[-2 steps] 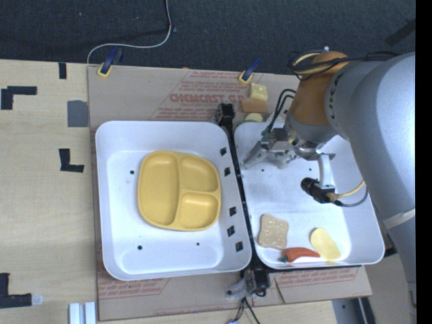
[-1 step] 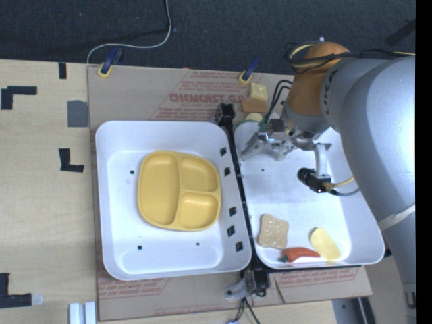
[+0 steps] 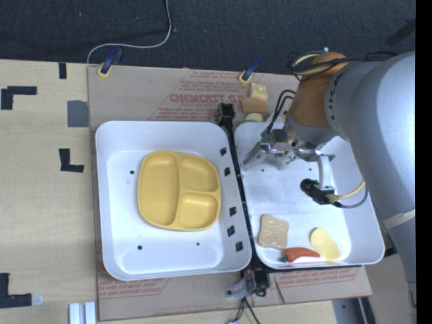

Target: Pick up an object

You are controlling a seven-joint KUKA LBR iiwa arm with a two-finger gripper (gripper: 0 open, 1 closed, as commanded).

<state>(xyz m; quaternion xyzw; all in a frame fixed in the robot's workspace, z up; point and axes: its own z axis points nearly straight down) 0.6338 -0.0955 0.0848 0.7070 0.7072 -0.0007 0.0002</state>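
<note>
Both white bins [image 3: 115,147] look like smooth, faintly glossy plastic. The yellow divided plate [image 3: 179,190] has a matt, even plastic finish. The gripper [image 3: 268,150] shows bare, dull grey metal; the arm's shell [image 3: 385,127] above it is smooth satin grey, its band [image 3: 312,100] glossy orange. Well below the jaws, the toast slice [image 3: 273,231] looks rough and porous, the red pepper [image 3: 300,254] shiny. The board [image 3: 175,96] beneath is matt brown cardboard.

A pale wooden bench [image 3: 40,201] with black tape marks meets dark carpet [image 3: 236,12] behind.
</note>
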